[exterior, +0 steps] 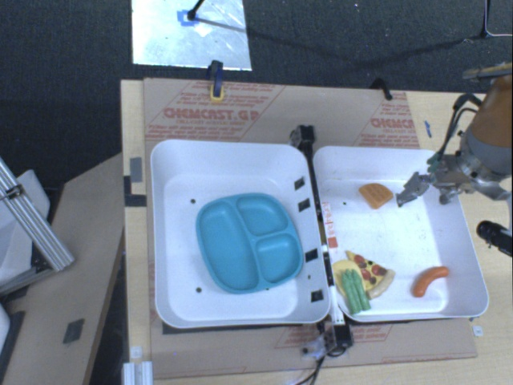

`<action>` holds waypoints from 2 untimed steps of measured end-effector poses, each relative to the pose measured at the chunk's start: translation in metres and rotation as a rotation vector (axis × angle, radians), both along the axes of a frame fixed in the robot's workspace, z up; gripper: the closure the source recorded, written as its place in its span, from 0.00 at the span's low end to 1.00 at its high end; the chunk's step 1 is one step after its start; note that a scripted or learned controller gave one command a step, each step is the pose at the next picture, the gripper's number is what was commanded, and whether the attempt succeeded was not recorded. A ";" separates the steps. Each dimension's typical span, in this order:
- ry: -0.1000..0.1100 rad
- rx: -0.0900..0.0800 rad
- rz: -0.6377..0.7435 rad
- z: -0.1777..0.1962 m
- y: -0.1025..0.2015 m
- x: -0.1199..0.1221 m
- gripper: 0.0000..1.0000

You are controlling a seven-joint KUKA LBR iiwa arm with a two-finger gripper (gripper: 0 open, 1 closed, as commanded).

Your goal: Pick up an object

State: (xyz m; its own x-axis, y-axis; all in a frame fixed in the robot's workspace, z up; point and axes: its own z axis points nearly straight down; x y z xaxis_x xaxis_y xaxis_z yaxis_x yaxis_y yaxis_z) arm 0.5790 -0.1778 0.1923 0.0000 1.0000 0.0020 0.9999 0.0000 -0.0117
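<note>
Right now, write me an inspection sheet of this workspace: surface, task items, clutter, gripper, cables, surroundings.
Surface: bench under printed sheeting, bearing left bin and right bin side by side.
Task items: in the right bin, orange piece, pizza slice, green piece, sausage.
Clutter: blue divided tray in the left bin.
Gripper: gripper above the right bin, beside the orange piece; holds nothing seen.
Cables: cable across the floor beyond the bench.
Surroundings: dark floor, silvery plate, metal rail at left.
</note>
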 end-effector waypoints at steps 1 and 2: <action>-0.013 -0.002 0.003 0.008 0.001 0.003 0.00; -0.010 -0.002 0.002 -0.035 0.004 -0.001 0.00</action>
State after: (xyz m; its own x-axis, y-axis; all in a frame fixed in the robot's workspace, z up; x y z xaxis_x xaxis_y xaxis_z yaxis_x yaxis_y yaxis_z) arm 0.5777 -0.1741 0.1574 -0.0016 1.0000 0.0001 1.0000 0.0016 -0.0013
